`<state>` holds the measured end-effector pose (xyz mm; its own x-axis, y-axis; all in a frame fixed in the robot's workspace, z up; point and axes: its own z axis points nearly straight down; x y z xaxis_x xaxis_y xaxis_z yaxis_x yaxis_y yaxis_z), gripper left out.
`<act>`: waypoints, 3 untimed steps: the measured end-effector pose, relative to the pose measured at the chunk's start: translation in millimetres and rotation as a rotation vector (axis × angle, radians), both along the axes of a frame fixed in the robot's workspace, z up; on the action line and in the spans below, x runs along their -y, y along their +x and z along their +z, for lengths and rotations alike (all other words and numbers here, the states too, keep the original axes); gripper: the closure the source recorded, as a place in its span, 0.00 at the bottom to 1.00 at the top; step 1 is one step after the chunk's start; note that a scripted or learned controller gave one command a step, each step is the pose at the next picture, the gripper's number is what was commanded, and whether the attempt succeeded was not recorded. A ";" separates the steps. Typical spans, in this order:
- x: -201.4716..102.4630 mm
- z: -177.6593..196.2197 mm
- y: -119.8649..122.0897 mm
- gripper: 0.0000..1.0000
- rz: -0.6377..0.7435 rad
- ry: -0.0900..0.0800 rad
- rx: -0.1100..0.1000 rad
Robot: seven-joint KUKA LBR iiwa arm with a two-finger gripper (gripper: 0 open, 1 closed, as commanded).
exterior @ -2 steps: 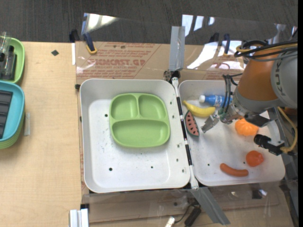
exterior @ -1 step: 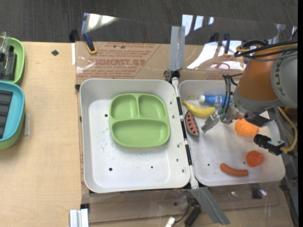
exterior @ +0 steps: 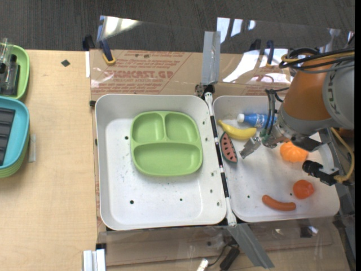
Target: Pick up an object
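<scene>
Wooden tabletop (exterior: 56, 208) carries your two white bins; left bin (exterior: 113, 196) holds one green plate (exterior: 166, 143); right bin (exterior: 248, 199) holds one banana (exterior: 238, 131), sausage (exterior: 278, 203), tomato (exterior: 303, 189); your pincer (exterior: 251, 147) gapes empty beside the banana.

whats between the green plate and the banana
In the camera view, the rims of the two bins stand between the green plate and the banana.

green divided plate (exterior: 166, 143), yellow banana (exterior: 238, 131), red sausage (exterior: 278, 203), orange fruit (exterior: 293, 152), 2 white bins (exterior: 113, 168).
</scene>
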<state>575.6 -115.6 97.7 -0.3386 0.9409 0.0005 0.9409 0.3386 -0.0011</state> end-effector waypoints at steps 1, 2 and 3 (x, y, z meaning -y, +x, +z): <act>0.0 0.0 0.0 0.00 0.000 0.000 0.000; 0.0 0.0 0.0 0.00 0.000 0.000 0.000; 0.0 0.0 0.0 0.00 0.000 0.000 0.000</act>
<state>575.6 -115.7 97.7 -0.3386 0.9409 0.0005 0.9409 0.3386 -0.0011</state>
